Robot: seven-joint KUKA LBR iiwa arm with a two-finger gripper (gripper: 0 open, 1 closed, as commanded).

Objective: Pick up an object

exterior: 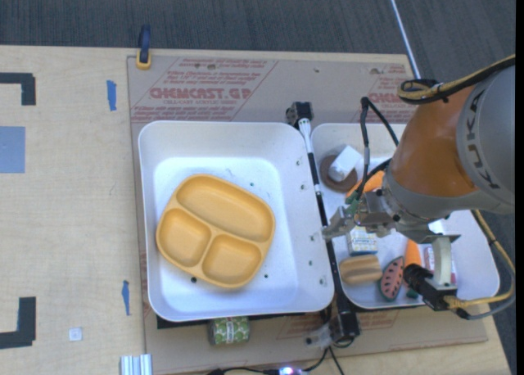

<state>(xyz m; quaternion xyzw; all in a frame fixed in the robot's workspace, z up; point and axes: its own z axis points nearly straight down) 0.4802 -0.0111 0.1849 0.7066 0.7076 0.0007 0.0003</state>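
My gripper hangs low over the left part of the right bin, below the orange wrist band. It sits just above a small white box with a label. In front of that lie a toy hot dog bun and a watermelon slice. A white block on a brown disc rests at the bin's back left. An orange piece shows beside the wrist. The arm hides the bin's middle.
The left bin holds a yellow three-compartment plate. A black clip and rod run along the seam between the bins. A green can lies on the bench before the left bin. Cables loop around the arm.
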